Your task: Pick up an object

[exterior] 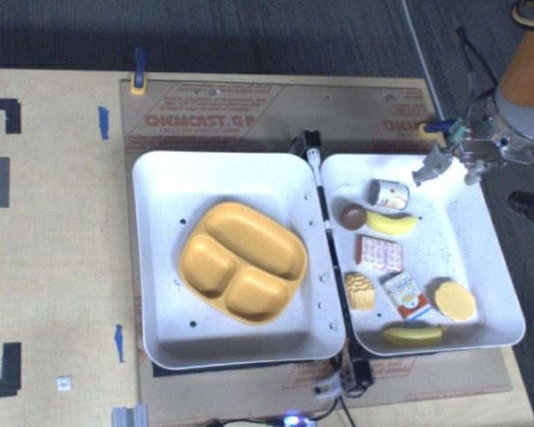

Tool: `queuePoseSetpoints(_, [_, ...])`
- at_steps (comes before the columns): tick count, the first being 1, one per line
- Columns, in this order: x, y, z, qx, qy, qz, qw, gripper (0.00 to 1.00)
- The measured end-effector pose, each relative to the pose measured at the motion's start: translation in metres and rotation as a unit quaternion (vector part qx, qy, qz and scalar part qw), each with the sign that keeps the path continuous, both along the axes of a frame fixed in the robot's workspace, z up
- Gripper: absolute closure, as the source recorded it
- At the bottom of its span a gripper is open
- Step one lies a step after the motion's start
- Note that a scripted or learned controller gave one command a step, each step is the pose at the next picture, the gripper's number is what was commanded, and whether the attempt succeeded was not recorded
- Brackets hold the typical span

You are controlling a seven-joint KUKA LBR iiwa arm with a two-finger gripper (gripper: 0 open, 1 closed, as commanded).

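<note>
My gripper (447, 169) hangs over the back right part of the right bin (494, 238), its two fingers spread apart with nothing between them. Below and to its left lie a small can (389, 194) on its side, a brown round piece (352, 215) and a yellow banana (391, 225). Further forward in the same bin sit a red-and-white packet (379, 253), a small carton (404, 294), a waffle-like yellow piece (360, 290), a round yellow disc (455, 301) and a second banana (413, 334).
The left bin (160, 194) holds a large yellow divided tray (241, 261). A black clamp (310, 140) sits at the back between the bins. Cables hang at the front edge near the bins' seam.
</note>
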State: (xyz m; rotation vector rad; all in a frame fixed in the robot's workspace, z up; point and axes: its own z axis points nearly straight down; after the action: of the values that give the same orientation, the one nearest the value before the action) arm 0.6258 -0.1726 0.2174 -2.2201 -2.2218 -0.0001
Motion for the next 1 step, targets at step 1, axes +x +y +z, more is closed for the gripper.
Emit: queuePoseSetpoints(1, [-0.0432, -0.0027, -0.1073, 0.0, 0.001, -0.001, 1.0, 0.0])
